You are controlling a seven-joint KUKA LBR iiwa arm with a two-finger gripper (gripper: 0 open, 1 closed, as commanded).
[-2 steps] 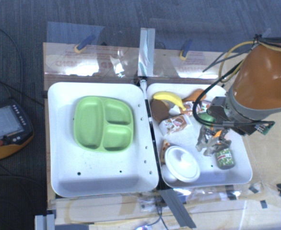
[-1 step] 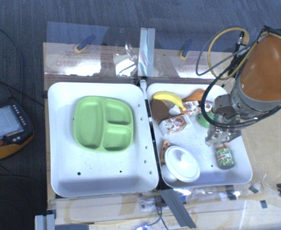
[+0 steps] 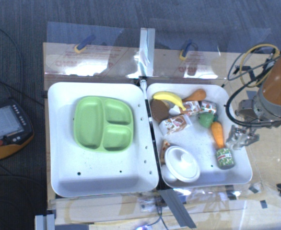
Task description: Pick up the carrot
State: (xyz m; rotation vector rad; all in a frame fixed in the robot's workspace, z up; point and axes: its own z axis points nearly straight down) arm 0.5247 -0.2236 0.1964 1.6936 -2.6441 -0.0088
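Observation:
The carrot (image 3: 217, 133) is orange with a green leafy top (image 3: 206, 120). It lies in the right bin (image 3: 240, 177), near that bin's right wall, pointing toward the front. My gripper (image 3: 241, 138) hangs just to the right of the carrot, over the bin's right rim, and is apart from the carrot. The grey arm with its orange band (image 3: 276, 86) comes in from the right edge.
Right bin: a banana (image 3: 168, 98), a brown piece (image 3: 159, 110), an orange food item (image 3: 195, 95), printed packets (image 3: 176, 123), a white lidded bowl (image 3: 181, 162), and a green-topped jar (image 3: 225, 158) just in front of the carrot. Left bin: a green divided plate (image 3: 103, 123).

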